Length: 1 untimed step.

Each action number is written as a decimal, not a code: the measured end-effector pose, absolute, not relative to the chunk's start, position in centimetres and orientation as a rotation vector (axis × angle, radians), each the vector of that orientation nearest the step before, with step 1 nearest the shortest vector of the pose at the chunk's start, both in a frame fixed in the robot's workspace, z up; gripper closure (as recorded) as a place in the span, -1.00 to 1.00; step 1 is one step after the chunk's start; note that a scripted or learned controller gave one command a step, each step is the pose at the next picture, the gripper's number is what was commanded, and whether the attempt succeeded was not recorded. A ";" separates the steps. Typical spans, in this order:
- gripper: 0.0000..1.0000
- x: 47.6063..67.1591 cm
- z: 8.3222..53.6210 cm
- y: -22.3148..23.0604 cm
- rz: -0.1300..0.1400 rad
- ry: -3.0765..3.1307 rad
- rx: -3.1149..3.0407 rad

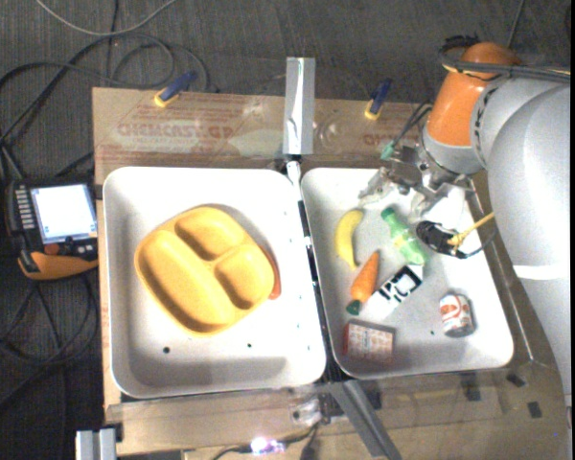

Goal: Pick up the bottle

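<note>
Grey metal and an orange band mark the arm, which reaches in from the right to the far part of the right bin (pixel 503 357). Its gripper (pixel 402 175) hangs low there, a dark cluster of parts; whether it is wide or narrow I cannot tell.

The bottle (pixel 403 235) lies just nearward of the gripper, a small green plastic shape flat on the white bin floor. Its long axis runs from far-left to near-right, so the coming move seems to call for a short drop toward the near side and a grip across that axis.

Left of the bottle lies a curved yellow banana (pixel 349 235); a tapered orange carrot (pixel 364 278) lies nearer. A small can (pixel 455 314) sits by the bin's right wall. In the left bin (pixel 125 353), well apart, rests a smooth yellow divided tray (pixel 207 266).
</note>
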<state>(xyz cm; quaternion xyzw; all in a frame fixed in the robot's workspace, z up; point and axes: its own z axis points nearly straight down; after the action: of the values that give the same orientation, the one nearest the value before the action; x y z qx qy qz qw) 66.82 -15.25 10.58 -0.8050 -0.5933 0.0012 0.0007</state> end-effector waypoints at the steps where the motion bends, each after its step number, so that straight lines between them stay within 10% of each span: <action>1: -1.00 63.7 9.0 -18.7 -0.008 -1.926 -2.491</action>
<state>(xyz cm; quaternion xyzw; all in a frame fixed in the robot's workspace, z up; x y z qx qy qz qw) 63.66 -18.67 8.95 -0.7911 -0.6116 -0.0025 -0.0037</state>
